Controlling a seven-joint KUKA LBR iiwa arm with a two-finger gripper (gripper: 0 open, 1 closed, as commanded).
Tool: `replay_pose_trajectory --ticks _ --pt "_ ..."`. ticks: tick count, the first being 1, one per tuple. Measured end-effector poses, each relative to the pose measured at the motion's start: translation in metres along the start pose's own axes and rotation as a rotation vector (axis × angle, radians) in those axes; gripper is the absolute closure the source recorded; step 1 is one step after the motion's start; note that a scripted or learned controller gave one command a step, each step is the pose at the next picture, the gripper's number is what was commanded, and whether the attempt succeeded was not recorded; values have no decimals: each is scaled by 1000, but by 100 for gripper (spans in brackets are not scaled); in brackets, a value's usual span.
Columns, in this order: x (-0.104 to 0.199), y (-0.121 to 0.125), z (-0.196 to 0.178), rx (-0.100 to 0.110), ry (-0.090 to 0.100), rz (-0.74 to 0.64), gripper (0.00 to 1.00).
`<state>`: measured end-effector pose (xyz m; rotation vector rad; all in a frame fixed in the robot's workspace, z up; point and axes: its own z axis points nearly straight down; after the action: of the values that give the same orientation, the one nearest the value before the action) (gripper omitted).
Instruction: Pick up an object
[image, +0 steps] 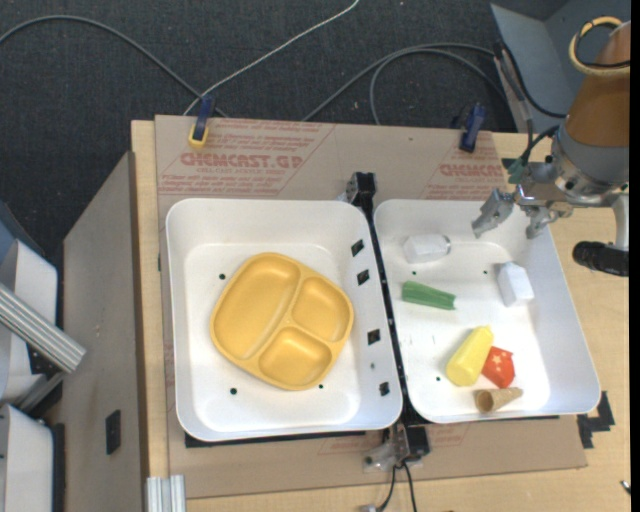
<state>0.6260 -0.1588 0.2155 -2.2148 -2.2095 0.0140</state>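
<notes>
Bins sit side by side on the bench (150, 300), and the camera view looks down on both at a slant. The left bin (190, 300) carries a yellow divided plate (282, 320), lying flat near its middle, well apart from anything the task needs. The right bin (560, 350) keeps the loose pieces spread out with gaps between them, which likely leaves room for fingers to come down around any one: a white block (426, 246) near the far wall, a green stick (428, 295) just below it, a second white block (514, 284) toward the right wall, a yellow piece (469, 356) touching a red piece (499, 367), and a tan cone (496, 399) at the near edge. The arm reaches in from the right, and its pincer (512, 214) hangs over the far right corner of that bin, fingers spread apart with nothing between them. It stands nearest the two white blocks, so either seems the readiest candidate; no object is yet grasped.
</notes>
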Motion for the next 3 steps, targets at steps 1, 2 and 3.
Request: replay_pose_trajectory --ticks 1,2,3 --pt "1 3 -9 -15 -2 -3 0" --pt "-6 8 48 -12 -2 -2 0" --pt "-13 9 108 -9 -1 -2 0"
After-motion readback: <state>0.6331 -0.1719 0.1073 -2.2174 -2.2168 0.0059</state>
